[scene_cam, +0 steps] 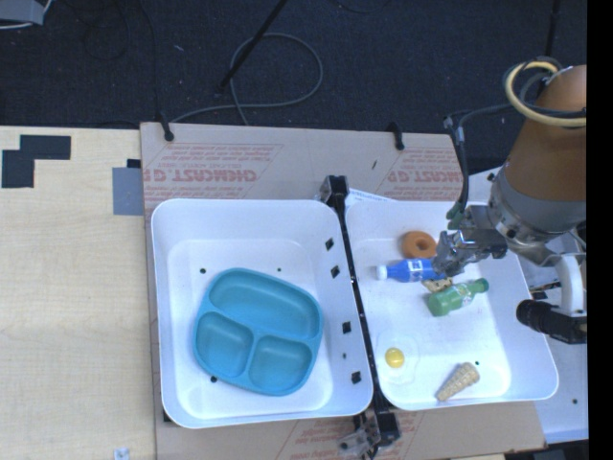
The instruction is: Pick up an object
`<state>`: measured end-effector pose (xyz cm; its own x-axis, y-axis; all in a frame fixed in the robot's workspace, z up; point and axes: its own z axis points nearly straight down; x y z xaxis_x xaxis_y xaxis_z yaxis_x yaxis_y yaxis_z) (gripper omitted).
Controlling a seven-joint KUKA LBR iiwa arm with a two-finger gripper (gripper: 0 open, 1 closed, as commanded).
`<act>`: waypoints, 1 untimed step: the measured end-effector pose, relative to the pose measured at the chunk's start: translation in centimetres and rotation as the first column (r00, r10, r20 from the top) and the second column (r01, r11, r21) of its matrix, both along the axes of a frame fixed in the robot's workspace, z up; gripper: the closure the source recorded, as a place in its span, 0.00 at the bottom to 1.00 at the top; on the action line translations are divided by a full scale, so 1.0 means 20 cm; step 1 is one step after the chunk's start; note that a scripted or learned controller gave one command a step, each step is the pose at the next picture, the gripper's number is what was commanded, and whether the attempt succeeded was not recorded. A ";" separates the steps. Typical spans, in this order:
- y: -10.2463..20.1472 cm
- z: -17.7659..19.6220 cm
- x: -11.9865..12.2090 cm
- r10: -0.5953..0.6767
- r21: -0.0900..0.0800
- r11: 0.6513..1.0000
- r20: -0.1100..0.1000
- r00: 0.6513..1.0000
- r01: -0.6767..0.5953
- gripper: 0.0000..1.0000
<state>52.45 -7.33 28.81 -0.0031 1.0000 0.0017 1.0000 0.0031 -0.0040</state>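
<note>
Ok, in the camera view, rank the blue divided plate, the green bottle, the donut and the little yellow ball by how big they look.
Largest to smallest as they appear:
1. blue divided plate
2. green bottle
3. donut, though it looks close to the bottle in bulk, so that pair is unsure
4. yellow ball

Both bins (244, 220) look like smooth white plastic with a slight sheen. The blue plate (257, 330) with three sections is matt plastic. Beside the gripper (450, 255), the doughnut (418, 244) looks matt and orange-brown, the blue and white bottle (410, 271) looks like glossy plastic, and the green bottle (454, 296) just below the jaws is shiny plastic. Farther off, the yellow ball (394, 357) is smooth and the cone (458, 381) has a rough, ridged tan surface. Brown printed cardboard (287, 166) lies under the bins. The bench top (67, 305) looks like pale wood.
</note>
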 end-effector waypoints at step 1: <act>0.30 -0.05 -0.01 0.001 0.000 1.000 0.000 1.000 -0.001 1.00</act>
